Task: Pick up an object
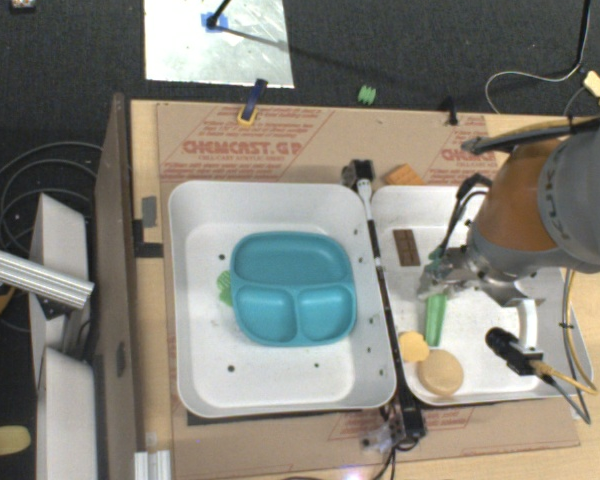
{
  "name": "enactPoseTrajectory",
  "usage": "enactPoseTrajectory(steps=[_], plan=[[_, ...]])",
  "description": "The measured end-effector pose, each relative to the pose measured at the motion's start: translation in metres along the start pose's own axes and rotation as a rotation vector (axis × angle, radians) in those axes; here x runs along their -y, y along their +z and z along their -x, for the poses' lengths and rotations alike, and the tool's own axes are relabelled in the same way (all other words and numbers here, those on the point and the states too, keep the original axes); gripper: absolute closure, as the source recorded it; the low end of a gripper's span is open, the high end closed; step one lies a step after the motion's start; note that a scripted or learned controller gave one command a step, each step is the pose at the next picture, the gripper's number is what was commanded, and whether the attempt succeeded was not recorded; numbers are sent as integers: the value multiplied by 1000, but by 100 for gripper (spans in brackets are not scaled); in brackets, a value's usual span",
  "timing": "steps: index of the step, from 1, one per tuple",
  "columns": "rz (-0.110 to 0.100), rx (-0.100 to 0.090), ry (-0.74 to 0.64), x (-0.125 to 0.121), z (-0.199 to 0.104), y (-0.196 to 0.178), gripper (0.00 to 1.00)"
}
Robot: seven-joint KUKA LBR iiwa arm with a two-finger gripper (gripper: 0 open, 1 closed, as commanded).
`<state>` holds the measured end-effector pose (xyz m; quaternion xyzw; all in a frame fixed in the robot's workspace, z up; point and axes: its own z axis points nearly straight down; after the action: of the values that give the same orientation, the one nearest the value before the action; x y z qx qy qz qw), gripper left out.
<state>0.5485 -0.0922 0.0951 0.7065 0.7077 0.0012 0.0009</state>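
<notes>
In the right bin (480, 208), a green cylinder (435, 320) lies lengthwise near the left wall. My gripper (439, 282) hangs right over its upper end, touching or nearly touching it. Just below the cylinder lie a small yellow piece (413, 347) and a tan round object (442, 373), at the bin's front. A brown rectangular block (405, 248) rests up and to the left of the gripper. The arm's grey body with its orange band hides the right part of this bin.
The left bin (195, 218) holds a blue divided plate (292, 286) with a green item (224, 287) peeking out at its left edge. An orange block (404, 175) sits on the cardboard behind the bins.
</notes>
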Motion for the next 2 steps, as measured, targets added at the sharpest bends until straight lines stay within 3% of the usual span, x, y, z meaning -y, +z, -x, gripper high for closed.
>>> enactPoseTrajectory(steps=[1,2], plan=[[7,-1,-8,-14,-54,-95,100],[-1,0,-2,-12,-50,-89,0]])
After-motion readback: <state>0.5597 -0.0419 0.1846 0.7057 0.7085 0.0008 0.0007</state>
